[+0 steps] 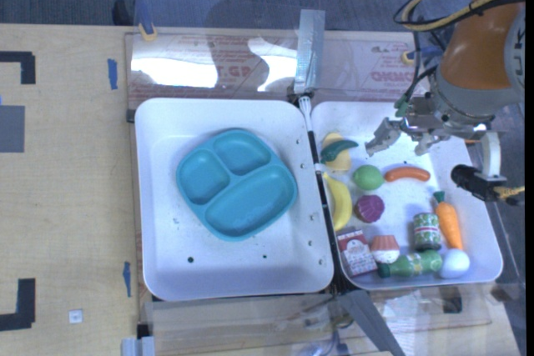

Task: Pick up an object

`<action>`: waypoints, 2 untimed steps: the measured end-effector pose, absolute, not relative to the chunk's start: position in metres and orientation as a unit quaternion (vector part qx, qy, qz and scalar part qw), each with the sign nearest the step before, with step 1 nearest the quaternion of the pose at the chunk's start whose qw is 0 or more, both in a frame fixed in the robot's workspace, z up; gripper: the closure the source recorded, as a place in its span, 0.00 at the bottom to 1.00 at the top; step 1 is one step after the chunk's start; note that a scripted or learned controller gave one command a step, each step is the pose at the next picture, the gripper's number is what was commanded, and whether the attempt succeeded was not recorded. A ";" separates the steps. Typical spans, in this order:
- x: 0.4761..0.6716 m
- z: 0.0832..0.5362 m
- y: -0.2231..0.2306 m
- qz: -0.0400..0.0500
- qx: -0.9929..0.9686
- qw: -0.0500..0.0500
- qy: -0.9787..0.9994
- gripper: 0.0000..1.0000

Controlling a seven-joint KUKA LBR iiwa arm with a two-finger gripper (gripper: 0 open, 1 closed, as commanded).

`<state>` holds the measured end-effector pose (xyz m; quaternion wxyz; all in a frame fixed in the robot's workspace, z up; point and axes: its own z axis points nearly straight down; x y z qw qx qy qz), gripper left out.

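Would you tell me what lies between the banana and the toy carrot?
In the camera view, a purple toy lies between the banana and the carrot.

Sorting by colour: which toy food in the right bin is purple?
The round purple one, mid-bin beside the banana, just below the green ball; no other toy is purple.

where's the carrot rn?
The carrot lies near the right edge of the right bin, just right of the small green can and above the white egg.
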<state>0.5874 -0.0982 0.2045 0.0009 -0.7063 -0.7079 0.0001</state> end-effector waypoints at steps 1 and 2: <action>0.619 0.238 -0.118 -0.001 -0.716 -0.002 -0.699 0.00; 0.572 0.110 -0.153 0.003 -0.742 0.003 -0.670 0.00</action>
